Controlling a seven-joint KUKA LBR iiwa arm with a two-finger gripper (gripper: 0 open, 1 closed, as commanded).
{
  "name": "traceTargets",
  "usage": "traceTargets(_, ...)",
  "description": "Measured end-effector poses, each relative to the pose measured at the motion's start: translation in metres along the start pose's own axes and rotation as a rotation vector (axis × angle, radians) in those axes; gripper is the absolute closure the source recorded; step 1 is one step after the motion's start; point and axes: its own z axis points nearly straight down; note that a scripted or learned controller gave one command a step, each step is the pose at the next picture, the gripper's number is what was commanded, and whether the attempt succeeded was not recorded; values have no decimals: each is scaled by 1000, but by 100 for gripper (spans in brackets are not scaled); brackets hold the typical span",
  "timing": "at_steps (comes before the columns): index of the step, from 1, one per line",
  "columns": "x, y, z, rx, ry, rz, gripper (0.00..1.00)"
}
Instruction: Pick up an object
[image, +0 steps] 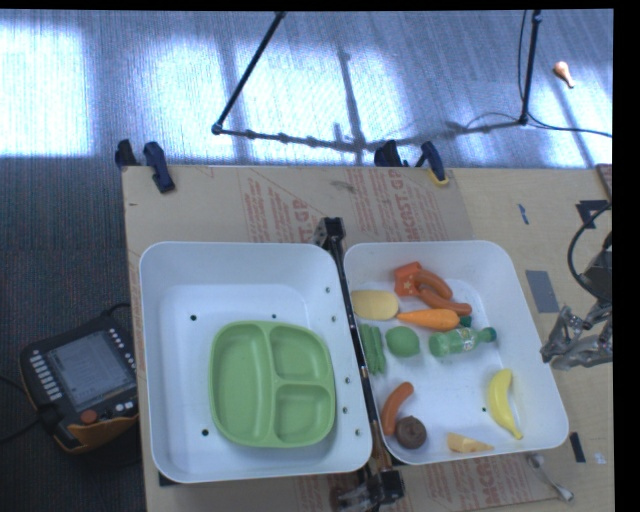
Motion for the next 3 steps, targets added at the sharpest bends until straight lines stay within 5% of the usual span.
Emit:
traceTargets(1, -1, 0, 26, -2, 0, -359, 100)
traceTargets(2, 6, 5, 1, -1, -1, -560, 100)
traceTargets(3, 4, 4, 24, -4, -2, -1149, 100)
